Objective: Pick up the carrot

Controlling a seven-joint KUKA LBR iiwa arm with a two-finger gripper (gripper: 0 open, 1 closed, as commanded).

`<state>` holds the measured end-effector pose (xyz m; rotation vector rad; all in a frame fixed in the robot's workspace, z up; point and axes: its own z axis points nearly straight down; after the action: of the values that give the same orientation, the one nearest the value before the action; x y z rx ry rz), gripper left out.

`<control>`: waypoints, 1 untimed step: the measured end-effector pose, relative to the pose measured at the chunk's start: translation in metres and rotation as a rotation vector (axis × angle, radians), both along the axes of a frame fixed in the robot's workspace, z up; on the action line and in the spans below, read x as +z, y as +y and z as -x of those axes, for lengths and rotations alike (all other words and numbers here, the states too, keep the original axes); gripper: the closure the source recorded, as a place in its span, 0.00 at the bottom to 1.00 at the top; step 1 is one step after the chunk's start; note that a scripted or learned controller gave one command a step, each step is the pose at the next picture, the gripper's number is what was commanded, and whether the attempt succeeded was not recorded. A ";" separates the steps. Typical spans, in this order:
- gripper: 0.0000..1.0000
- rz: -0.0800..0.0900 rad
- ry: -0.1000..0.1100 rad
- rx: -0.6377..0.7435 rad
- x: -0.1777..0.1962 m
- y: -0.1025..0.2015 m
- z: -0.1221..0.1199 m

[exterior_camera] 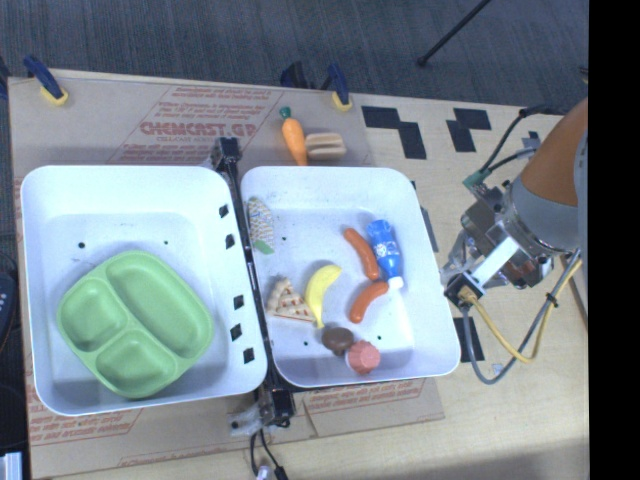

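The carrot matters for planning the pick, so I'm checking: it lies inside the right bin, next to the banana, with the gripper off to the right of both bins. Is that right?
Not quite. The carrot lies outside the bins, on the cardboard beyond the right bin's far rim, beside a small sandwich-like toy; the banana is inside that bin. The camera view shows this. The gripper is indeed off to the right of both bins.

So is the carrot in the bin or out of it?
Out. The carrot lies on the cardboard behind the right bin, beside a small sandwich.

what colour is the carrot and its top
Orange carrot with a green top, seen in the camera view, lying on the bench beyond the bins.
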<state>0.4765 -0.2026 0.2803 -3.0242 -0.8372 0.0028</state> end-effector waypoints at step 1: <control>1.00 -0.001 0.004 -0.261 -0.063 0.124 0.000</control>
<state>0.4760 -0.0784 0.2174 -3.1049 -0.4369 0.0078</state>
